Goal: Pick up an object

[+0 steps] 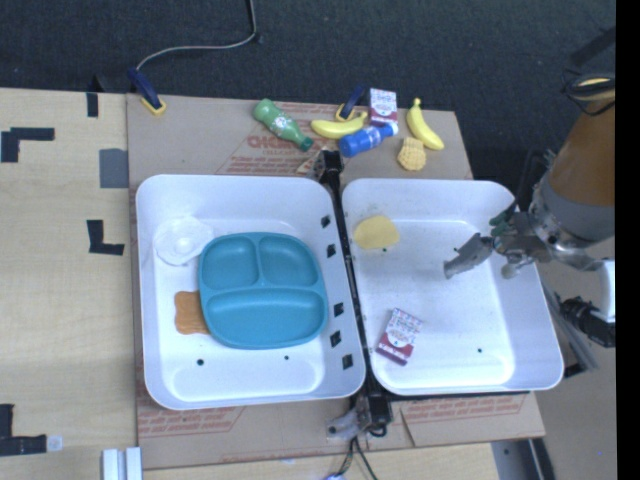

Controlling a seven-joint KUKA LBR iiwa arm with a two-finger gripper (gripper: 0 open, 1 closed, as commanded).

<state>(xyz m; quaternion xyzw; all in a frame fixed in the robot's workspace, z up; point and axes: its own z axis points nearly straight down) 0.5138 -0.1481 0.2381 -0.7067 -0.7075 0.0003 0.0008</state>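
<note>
In the right bin a pale yellow round piece lies near the far left corner. A small red and white carton lies near the bin's front left. My gripper hangs over the right bin's far right part, fingers spread and pointing left with nothing between them. It is well right of the yellow piece and above and to the right of the carton. The left bin holds a blue divided plate, a clear cup and a tan slice partly under the plate.
Behind the bins on the cardboard lie a green bottle, two toy bananas, a blue bottle, a small carton and a yellow piece. A black divider runs between the bins.
</note>
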